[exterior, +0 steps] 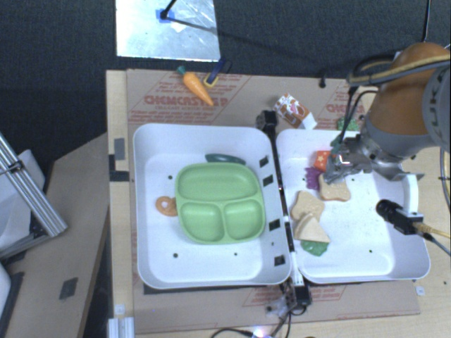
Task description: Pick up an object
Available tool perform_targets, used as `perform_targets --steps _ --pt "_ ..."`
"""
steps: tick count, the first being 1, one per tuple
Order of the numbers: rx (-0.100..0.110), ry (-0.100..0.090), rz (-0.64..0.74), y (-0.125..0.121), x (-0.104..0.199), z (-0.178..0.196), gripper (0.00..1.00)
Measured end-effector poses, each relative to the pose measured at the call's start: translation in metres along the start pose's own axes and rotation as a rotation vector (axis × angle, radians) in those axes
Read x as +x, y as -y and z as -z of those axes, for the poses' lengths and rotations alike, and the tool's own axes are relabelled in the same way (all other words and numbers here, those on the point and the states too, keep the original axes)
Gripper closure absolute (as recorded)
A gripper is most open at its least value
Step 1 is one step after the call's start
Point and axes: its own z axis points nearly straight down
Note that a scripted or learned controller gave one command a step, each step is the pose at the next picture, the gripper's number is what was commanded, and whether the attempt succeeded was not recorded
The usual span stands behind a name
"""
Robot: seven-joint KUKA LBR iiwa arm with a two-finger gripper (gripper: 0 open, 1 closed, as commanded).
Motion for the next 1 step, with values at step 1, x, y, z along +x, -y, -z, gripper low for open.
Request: perform_targets --steps 1 --pt "-0.001 0.000 0.002 -0.0165 0.0066 -0.0021 1.00"
